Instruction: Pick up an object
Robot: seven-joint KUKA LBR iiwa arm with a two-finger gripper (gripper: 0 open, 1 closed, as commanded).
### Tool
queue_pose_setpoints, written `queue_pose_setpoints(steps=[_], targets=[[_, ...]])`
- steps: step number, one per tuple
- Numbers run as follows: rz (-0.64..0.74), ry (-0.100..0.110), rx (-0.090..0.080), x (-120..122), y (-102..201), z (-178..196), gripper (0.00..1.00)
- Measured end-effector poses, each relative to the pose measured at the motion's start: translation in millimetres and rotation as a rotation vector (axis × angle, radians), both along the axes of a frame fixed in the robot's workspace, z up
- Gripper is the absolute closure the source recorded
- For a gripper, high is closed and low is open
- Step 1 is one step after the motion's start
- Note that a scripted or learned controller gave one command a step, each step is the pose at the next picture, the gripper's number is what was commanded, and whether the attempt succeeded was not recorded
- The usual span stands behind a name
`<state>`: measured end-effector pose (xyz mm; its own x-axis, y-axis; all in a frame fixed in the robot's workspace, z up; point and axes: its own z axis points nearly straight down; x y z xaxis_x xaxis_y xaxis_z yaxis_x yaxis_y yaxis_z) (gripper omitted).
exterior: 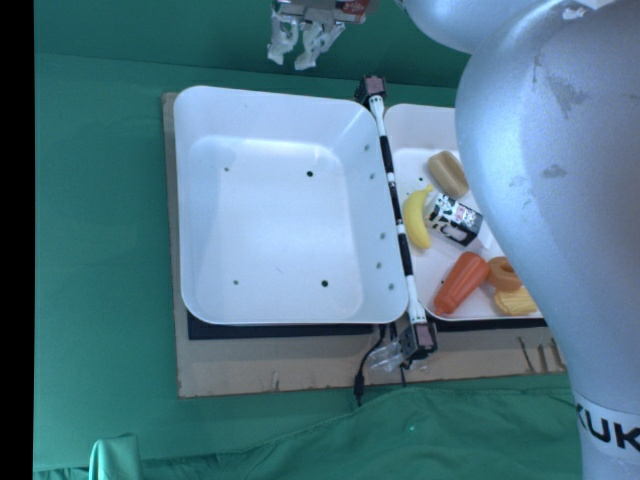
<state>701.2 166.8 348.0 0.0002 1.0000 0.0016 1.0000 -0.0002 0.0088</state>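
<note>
Hovering above the left bin's (200, 118) far edge, the hand (296, 50) is released (nothing between its fingers).

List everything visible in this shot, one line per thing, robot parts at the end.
left bin: one, white, centre of the bench.
right bin: one, white, beside the left bin, partly behind the arm.
banana: one, yellow, right bin near the divider.
carrot: one, orange, right bin, front part.
can: one, black and white, right bin, next to the banana.
brown piece: one, tan, right bin, behind the can.
divider bar: one, black and white, between the bins.
green cloth: one, covering the bench.
arm: one, grey, right side.
gripper: one, above the left bin's far edge.
</note>
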Motion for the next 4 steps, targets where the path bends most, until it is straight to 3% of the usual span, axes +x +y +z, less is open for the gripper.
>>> queue_pose_setpoints(steps=[2, 3, 4], targets=[[-0.004, 0.006, -0.002, -10, -19, 17, 1.0], [-0.002, 0.004, -0.002, 0, 1, 4, 1.0], [-0.004, -0.002, -0.001, 1, 0, 19, 1.0]])
